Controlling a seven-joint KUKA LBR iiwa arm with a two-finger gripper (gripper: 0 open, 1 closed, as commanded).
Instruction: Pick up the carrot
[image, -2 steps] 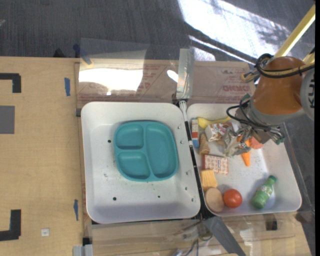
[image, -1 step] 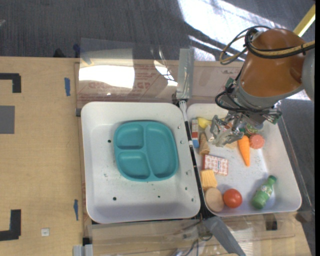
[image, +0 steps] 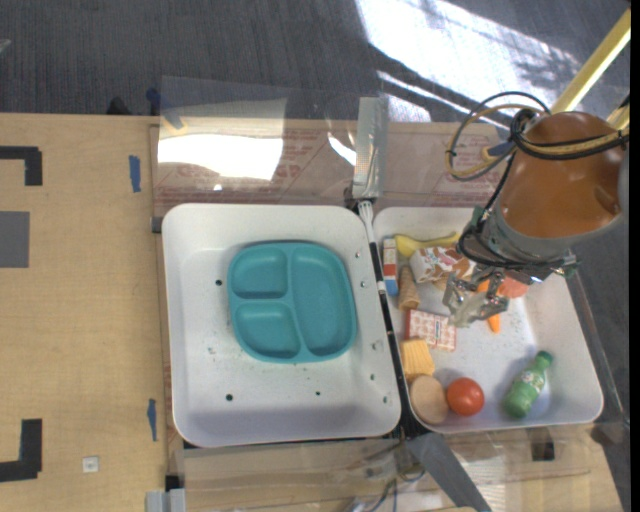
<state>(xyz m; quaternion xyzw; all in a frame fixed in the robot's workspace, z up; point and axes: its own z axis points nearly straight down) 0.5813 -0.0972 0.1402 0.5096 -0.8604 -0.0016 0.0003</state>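
Light wooden bench top (image: 70, 300) carries two shallow white bins side by side; dark carpeted floor shows beyond its far edge. Grey arm with orange band (image: 555, 180) enters from the right and hangs over the right-hand bin (image: 585, 350).

Two-finger metal gripper (image: 470, 300) is down among the clutter in that bin. Whether it is spread wide or closed narrow: cannot tell, since the wrist and the items around it hide the tips.

Small orange carrot (image: 492, 323) lies on the bin floor just beside the gripper, on its right and slightly toward the near rim. More orange shows higher up by the wrist; part of the same piece or not, unclear. Cannot tell whether the gripper touches it.

Relative to the gripper:
- far and left: yellow banana-like piece (image: 412, 243)
- left, touching or nearly: red-and-white printed packet (image: 432, 266)
- near and left: flat pink-and-white packet (image: 431, 329); past it a yellow corn-like block (image: 418, 357), then a tan egg-shaped item (image: 430, 398)
- straight toward the near rim: round red tomato (image: 464, 396)
- near and right: green plastic bottle with white cap (image: 527, 384), lying tilted

Well to the left, the left-hand white bin (image: 190, 380) holds a teal three-compartment plastic plate (image: 293, 300).
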